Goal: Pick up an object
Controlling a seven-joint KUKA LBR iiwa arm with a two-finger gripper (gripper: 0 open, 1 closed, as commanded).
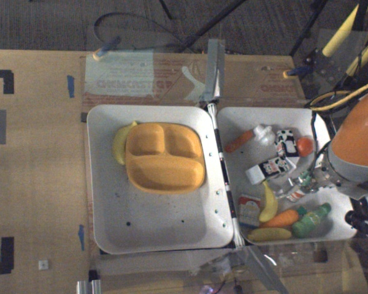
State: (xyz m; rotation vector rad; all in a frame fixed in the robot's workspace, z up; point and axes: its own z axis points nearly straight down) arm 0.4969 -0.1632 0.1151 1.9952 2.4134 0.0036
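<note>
Reaching into your right bin, the gripper sits low among toys beside a banana and carrot; you cannot tell its state. Brown bench, grey carpet beyond.

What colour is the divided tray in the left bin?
Orange divided tray, seen in the camera view.
</note>
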